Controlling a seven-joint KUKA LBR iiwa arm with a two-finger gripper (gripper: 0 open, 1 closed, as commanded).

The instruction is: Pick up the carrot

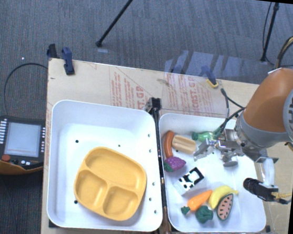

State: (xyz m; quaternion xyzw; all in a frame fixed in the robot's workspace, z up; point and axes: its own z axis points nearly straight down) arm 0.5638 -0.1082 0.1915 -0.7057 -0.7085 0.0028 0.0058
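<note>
**Arm over right bin, carrot not yet picked**

Camera view: grey arm with orange band reaches in from the right, its metal tool [214, 148] hanging over the far part of the right white plastic bin [253, 219]. Tool state: cannot tell from this slant, metal parts overlap and blur. Nothing visibly between them.

Small orange plastic carrot with green leafy end [197, 200] lies near the near edge of the right bin, tilted, leaf end pointing near-left. Just beside it: dark green bumpy broccoli piece [204, 215] on the near side, yellow smooth banana [220, 195] on the right, watermelon slice with red face and seeds [225, 206] further right. Black-and-white boxy carton [189, 180] sits just far-left of the carrot. Purple glossy eggplant-like piece [174, 163], hot dog in tan bun [177, 143] and a green toy piece [203, 135] lie further back.

Left white bin [62, 130] holds a yellow moulded divided plate [111, 182], matte, three compartments.

Step, judged: approach phase; tool well apart from carrot. Next move calls for travelling toward the near edge, lining up across the carrot's narrow body, descending without snagging banana or broccoli. Tight clutter, smooth tapered plastic — slip risk.
</note>
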